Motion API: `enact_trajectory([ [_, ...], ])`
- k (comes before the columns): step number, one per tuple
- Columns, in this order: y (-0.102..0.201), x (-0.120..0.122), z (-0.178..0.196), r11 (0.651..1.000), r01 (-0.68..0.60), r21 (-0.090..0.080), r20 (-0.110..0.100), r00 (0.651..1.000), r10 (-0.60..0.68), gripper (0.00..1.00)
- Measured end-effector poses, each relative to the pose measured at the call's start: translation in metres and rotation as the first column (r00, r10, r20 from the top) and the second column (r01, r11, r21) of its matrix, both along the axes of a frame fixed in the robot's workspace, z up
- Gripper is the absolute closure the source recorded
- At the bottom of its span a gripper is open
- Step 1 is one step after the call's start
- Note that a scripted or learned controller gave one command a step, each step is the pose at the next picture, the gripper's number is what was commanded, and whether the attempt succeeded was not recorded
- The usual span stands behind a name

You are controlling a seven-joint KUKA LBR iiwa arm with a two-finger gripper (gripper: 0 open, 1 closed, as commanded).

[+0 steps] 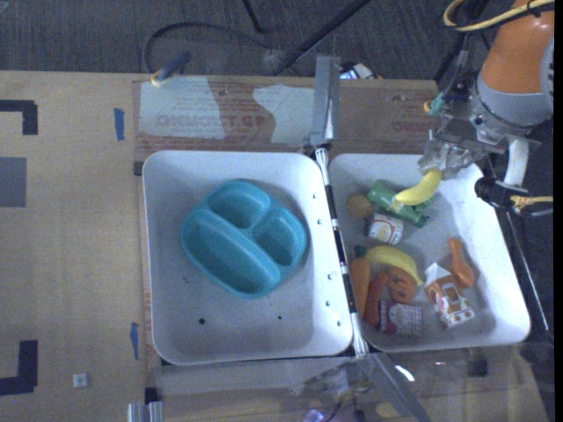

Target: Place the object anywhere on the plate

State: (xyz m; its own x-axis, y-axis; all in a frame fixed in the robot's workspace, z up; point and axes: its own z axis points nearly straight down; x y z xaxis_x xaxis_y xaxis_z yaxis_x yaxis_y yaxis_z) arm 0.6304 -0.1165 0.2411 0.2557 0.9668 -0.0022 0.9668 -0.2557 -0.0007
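Two white bins (167, 323); one blue plate (244, 236); two bananas (420, 188).

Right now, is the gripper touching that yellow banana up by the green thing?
Touching. The camera view shows the gripper meeting the upper end of the yellow banana, with no gap between them; the banana's lower end overlaps the green object.

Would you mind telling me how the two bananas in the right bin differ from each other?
The upper banana hangs at the gripper, raised above the green object, while the lower banana lies among the toys in the right bin. The upper banana curves upward at its ends; the lower banana arches with its ends downward. The upper banana looks slimmer. Both are yellow.
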Motion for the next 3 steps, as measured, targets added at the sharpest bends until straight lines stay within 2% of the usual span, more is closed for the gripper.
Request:
enact_trajectory([
  [1, 0.077, 0.003, -0.008, 0.999, 0.046, 0.003, -0.002, 0.999, -0.045, 1.0],
  [2, 0.169, -0.022, -0.045, 0.968, -0.253, 0.003, -0.002, 0.968, 0.253, 1.0],
  [3, 0.168, -0.022, -0.045, 0.968, -0.252, 0.003, -0.001, 0.968, 0.252, 0.0],
])
